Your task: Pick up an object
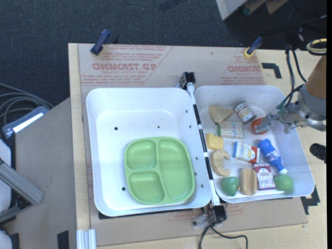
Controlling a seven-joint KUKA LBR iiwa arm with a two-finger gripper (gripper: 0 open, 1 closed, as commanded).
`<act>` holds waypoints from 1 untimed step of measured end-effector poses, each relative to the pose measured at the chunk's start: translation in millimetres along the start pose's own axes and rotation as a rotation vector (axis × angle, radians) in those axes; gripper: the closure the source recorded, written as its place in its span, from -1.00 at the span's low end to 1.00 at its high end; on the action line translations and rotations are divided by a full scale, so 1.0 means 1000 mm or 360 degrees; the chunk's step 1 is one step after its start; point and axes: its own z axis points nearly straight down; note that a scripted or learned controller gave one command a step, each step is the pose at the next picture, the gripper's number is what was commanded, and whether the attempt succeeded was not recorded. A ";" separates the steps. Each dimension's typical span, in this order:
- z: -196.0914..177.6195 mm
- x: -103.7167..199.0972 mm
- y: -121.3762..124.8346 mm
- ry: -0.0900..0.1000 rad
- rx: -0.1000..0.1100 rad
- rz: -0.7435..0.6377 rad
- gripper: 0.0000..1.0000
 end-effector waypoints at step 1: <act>0.054 0.030 -0.037 -0.0001 -0.0008 0.0001 -1.00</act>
